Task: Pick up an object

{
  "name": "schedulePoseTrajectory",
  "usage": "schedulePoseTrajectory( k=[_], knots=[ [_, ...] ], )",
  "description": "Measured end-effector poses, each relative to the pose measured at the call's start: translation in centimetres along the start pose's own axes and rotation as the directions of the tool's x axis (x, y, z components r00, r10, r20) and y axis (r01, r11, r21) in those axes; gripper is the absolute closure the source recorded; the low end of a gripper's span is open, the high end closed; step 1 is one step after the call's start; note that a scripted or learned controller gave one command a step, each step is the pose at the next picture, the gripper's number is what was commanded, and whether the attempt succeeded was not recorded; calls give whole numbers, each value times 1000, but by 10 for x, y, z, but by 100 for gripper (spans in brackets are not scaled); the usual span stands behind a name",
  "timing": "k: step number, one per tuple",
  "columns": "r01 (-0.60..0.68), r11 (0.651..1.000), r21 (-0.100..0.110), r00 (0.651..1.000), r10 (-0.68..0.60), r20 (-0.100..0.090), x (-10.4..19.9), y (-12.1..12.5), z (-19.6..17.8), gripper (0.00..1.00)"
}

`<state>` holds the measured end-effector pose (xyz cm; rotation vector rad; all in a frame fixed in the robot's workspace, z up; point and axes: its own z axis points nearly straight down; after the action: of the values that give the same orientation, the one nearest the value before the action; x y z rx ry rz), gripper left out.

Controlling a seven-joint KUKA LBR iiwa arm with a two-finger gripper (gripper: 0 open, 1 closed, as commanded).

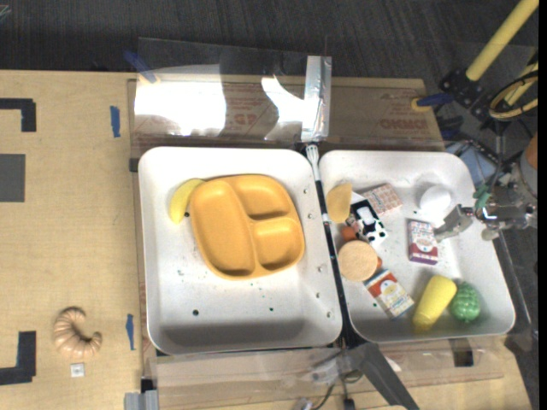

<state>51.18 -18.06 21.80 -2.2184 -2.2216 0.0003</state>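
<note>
My gripper hangs over the right rim of the right bin, just right of a small red-and-white carton and a white round thing. Nothing shows held in it. The right bin also holds a tan bun, a black-and-white cow toy, a patterned card, a round tan disc, an orange-and-white box, a yellow piece and a green knobbly piece.
The left bin carries a yellow divided plate with a banana at its left edge. A toy croissant lies on the bench at front left. Clear plastic sheeting stands behind the bins. Cables sit at back right.
</note>
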Motion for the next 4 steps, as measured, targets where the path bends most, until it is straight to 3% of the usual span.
schedulePoseTrajectory(
  k=[1, 2, 3, 4],
  knots=[
    [-124, 992, -3, 992, 124, 2, 32, 41, 112, 0],
    [-117, 993, -22, 993, 117, 3, 1, 59, 123, 0],
    [-251, 968, -15, 968, 251, -18, -16, 67, 122, 0],
    [-63, 998, -13, 998, 63, -17, -22, 72, 123, 0]
  ],
)
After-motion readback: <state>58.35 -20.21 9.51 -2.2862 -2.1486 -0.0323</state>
